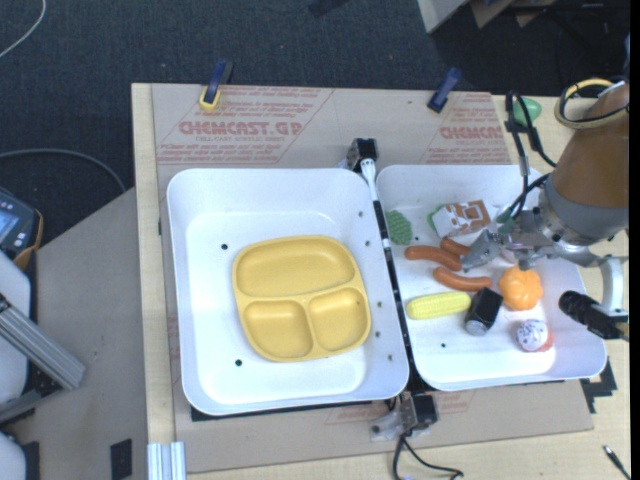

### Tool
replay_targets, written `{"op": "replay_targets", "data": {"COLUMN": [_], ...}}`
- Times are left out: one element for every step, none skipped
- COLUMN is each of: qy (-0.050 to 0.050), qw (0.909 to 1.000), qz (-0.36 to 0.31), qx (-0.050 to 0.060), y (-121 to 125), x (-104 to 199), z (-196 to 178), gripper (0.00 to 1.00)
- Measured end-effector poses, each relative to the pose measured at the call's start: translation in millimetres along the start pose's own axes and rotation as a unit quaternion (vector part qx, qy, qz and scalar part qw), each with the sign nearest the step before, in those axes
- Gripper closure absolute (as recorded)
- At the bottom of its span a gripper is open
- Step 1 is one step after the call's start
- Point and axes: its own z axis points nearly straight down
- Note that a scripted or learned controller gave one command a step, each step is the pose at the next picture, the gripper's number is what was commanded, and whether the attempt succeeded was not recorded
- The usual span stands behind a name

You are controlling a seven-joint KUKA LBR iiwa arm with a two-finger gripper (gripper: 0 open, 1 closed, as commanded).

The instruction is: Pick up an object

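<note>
A yellow three-compartment tray [298, 296] sits in the left white bin [200, 228] on a brown-papered bench [250, 123] held by two clamps [213, 85], while cables [60, 158] cross the dark floor [100, 28] beyond.

Two white bins [190, 268]. One yellow tray [298, 296] with three compartments. Two sausages [432, 255]. One corn cob [438, 306], one orange [520, 288], one green piece [400, 228], one black block [483, 311], one small ball [532, 335], one printed packet [465, 214].
</note>
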Motion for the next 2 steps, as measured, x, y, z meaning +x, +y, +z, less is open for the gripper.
{"op": "replay_targets", "data": {"qy": [0.0, 0.001], "qw": [1.0, 1.0], "qz": [0.0, -0.001], "qx": [-0.001, -0.006], "y": [-0.3, 2.7], "x": [7.2, 8.3], "z": [45.0, 59.0], "gripper": [0.0, 0.0]}}
